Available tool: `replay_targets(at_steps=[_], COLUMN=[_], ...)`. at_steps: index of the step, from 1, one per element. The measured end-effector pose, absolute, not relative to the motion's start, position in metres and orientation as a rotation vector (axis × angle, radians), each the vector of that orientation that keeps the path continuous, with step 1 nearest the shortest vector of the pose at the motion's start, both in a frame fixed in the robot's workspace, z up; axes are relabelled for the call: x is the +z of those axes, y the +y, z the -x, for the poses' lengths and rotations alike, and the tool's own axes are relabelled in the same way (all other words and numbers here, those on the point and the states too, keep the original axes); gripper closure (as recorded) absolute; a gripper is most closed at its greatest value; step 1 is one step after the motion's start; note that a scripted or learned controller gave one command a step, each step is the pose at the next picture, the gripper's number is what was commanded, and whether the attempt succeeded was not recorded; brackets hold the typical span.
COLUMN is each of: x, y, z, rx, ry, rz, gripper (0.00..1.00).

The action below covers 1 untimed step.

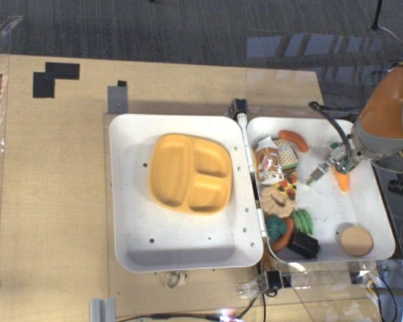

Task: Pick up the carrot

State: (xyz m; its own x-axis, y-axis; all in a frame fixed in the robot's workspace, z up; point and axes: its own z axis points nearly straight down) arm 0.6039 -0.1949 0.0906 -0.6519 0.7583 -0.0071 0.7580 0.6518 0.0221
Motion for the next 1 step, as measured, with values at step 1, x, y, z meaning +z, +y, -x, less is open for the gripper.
replay_targets(at_steps=[1], x=[0.1041], y=[-0.1969], z=[-0.6065], rx=[0.019], ry=[2.834], rz=[-1.289], gripper=[1.0])
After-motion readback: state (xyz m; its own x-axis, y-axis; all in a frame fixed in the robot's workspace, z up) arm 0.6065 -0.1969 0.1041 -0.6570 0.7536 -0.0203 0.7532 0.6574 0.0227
